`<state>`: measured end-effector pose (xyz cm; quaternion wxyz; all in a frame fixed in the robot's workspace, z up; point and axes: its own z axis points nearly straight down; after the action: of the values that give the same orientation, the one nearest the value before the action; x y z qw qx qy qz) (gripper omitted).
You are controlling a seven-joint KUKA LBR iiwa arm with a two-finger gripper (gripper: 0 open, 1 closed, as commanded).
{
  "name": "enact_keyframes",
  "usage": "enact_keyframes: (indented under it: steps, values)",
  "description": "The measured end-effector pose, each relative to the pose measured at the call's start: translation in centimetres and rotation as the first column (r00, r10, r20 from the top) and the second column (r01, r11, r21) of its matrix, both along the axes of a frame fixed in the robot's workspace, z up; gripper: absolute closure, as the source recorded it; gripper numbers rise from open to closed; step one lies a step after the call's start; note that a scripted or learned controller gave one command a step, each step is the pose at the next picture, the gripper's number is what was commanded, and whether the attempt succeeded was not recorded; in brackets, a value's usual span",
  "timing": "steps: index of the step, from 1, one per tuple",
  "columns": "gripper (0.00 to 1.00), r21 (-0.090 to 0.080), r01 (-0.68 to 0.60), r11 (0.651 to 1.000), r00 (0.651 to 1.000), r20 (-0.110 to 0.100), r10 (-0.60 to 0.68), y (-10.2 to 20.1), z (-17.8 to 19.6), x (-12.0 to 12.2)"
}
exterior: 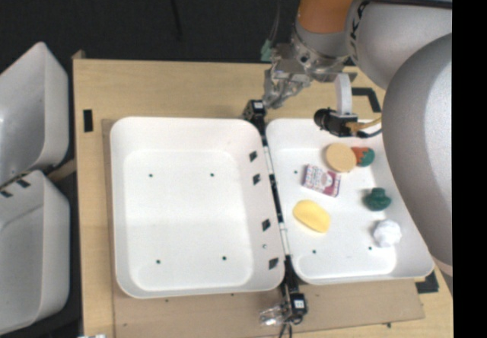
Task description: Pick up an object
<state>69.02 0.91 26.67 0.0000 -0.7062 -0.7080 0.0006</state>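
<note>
I see my claw (283, 91) raised over the far bin seam, its grip unreadable, holding nothing I can see; the objects lie below-right of it in the right bin (396, 268), the tan disc (340, 157) nearest

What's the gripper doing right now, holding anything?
Gripper: hangs above the far edge of the right white bin; whether it is open or closed cannot be told, and nothing visible is in it.
</note>
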Motion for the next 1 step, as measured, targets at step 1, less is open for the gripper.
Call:
enact_keyframes:
  steps: [1]
  values:
    - [1.00, -0.001, 0.000, 1.000, 1.000, -0.001, 0.000, 4.30, 1.40, -0.02]
